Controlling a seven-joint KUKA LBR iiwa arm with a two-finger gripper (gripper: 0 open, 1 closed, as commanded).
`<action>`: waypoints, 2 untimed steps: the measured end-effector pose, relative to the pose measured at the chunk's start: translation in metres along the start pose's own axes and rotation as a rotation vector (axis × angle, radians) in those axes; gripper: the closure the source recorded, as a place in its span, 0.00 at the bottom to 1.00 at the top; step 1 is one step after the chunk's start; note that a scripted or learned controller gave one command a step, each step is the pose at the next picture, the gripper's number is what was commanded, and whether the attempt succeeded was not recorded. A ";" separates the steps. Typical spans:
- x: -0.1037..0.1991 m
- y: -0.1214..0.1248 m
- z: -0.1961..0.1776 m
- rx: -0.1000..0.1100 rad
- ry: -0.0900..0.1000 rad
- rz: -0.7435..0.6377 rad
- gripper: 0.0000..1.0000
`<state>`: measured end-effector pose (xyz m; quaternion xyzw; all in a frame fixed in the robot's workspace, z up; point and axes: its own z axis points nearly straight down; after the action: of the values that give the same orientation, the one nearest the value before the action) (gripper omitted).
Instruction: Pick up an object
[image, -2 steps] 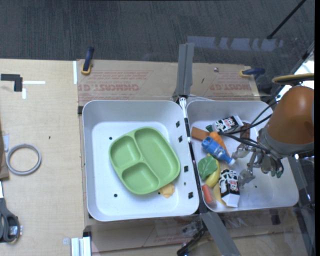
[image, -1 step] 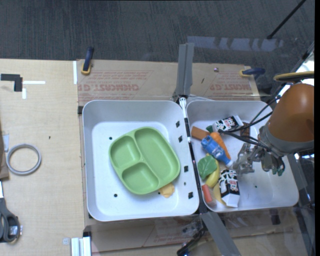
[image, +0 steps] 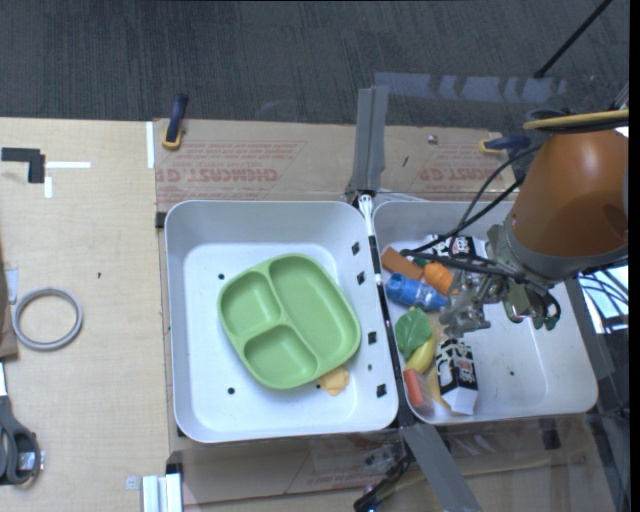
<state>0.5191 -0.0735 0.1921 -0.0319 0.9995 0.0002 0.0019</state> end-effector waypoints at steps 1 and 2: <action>0.031 0.071 0.000 -0.001 0.003 -0.166 1.00; 0.021 0.131 0.001 -0.002 0.002 -0.490 1.00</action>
<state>0.4894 0.0558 0.1915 -0.2736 0.9619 0.0006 0.0011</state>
